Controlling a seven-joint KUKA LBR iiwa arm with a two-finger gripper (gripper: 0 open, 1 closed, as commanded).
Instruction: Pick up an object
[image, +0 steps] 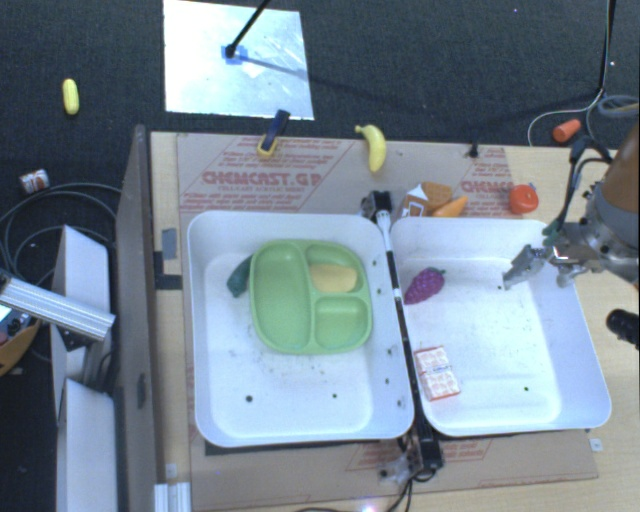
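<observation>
In the right bin (560, 400), a purple grape-like toy (425, 284) lies near the left wall. A small red-and-white box (436, 372) lies nearer the front. My gripper (543, 270) hangs over that bin's right rear part, well to the right of the purple toy. It is open with nothing between its fingers. The left bin (230, 400) holds a green divided plate (290, 325) with a yellow piece (335, 276) in its rear compartment. A dark green piece (238, 276) lies against the plate's left side.
Behind the bins, on the cardboard, lie a banana (375, 147), an orange carrot-like toy (448, 206) and a red round toy (523, 198). A black divider clamp (378, 208) sits between the bins at the rear. Cables hang at the far right.
</observation>
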